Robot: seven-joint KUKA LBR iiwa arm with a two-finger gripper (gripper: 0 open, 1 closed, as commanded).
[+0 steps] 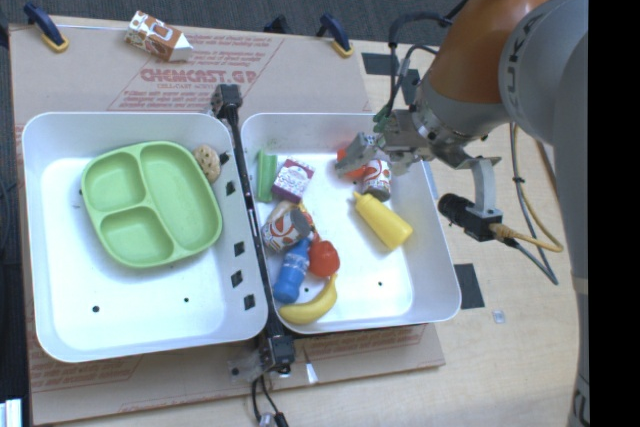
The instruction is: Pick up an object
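The grey gripper (372, 155) hangs over the far right corner of the right-hand shallow white plastic bin (432, 250), right on a small red-and-white packet (372, 175), though I cannot tell how its jaws stand. That packet looks glossy and rounded, so I'd worry it slips free. The smooth yellow plastic mustard bottle (381, 220) just beside it might get nudged.

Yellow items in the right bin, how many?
2. The mustard bottle lies right of centre, below the tool. The banana lies at the near edge. More could hide under the pile.
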